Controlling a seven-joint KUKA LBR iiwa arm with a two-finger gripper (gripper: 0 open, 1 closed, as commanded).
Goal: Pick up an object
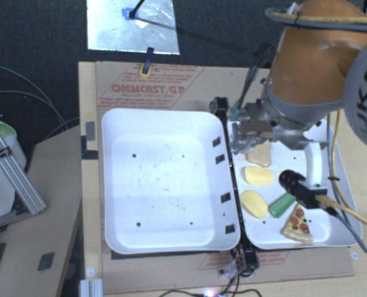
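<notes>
Pizza slice [296, 223] lay farthest from gripper [247, 142]; tan piece [260, 156] just beside it, judged light, stiff, slick: take across narrow sides. Gripper state could not be told.

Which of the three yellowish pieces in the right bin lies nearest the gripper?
The pale tan piece, right by the gripper; the two yellow pieces lie lower in view.

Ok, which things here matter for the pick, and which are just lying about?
For the job:
gripper
right bin
tan piece
upper yellow lump
lower yellow lump
green cylinder
toy pizza slice

Lying about:
left bin
cardboard sheet
silvery sheet
blue and yellow clip
</notes>
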